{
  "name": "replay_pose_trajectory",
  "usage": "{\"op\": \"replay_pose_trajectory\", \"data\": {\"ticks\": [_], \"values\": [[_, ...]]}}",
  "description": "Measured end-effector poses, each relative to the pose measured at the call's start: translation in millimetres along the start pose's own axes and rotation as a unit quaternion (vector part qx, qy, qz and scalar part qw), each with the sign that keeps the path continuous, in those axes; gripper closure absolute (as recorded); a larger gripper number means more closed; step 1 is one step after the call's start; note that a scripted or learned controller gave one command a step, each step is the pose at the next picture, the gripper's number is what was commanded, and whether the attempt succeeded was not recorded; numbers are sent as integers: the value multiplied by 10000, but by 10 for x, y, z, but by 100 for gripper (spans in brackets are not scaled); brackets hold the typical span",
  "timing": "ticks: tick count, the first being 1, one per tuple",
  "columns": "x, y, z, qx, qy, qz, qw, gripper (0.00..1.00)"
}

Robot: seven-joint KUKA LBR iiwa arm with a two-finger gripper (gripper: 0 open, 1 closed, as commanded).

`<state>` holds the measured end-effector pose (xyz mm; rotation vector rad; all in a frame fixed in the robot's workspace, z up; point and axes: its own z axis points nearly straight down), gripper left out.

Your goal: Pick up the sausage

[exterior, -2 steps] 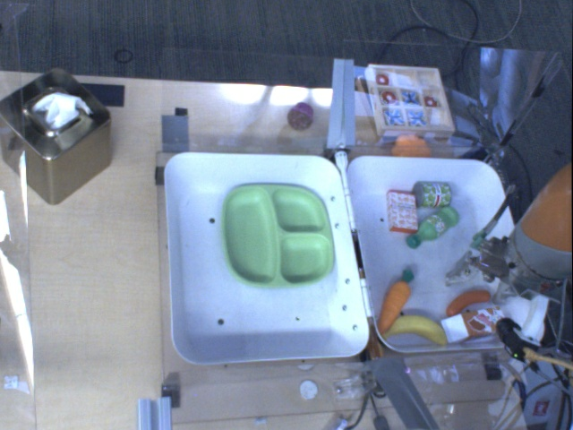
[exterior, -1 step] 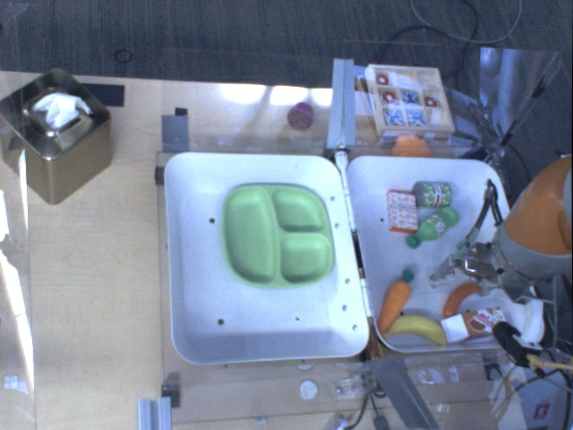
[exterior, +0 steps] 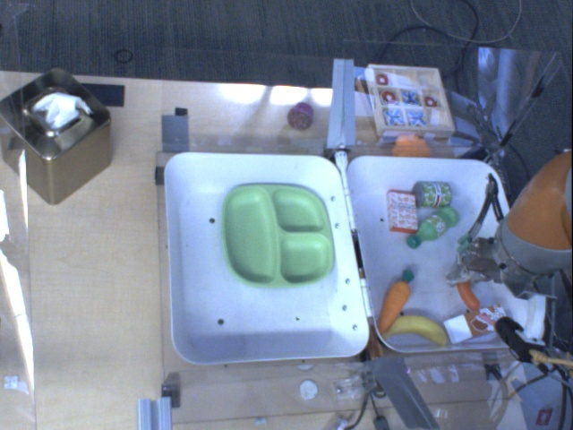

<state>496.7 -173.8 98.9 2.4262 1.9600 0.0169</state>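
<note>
**Gripper over the sausage, right bin**

The bench (exterior: 89, 267) carries two white bins side by side. The left bin (exterior: 192, 312) holds a green sectioned tray (exterior: 276, 234). The right bin (exterior: 372, 195) holds the loose items. The arm (exterior: 542, 231), grey with an orange band, reaches in over the right bin's right edge.

The gripper (exterior: 472, 271) hangs low at the right side of the right bin. Its jaw state cannot be told: the finger ends merge with the clutter below.

The sausage (exterior: 468, 295), a short reddish-orange piece, lies slantwise just below the gripper tip in this view, touching or nearly touching it. It is not seen between the fingers.

Nearby: a banana (exterior: 417, 328) along the bin's near wall, a carrot (exterior: 395, 301) just left of it, a green bottle (exterior: 434, 225), a small can (exterior: 431, 193), and a red-and-white packet (exterior: 402, 210).
</note>
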Motion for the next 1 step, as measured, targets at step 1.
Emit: {"op": "replay_pose_trajectory", "data": {"ticks": [1], "values": [[376, 573, -771, 112, 19, 441, 9990, 100]]}}
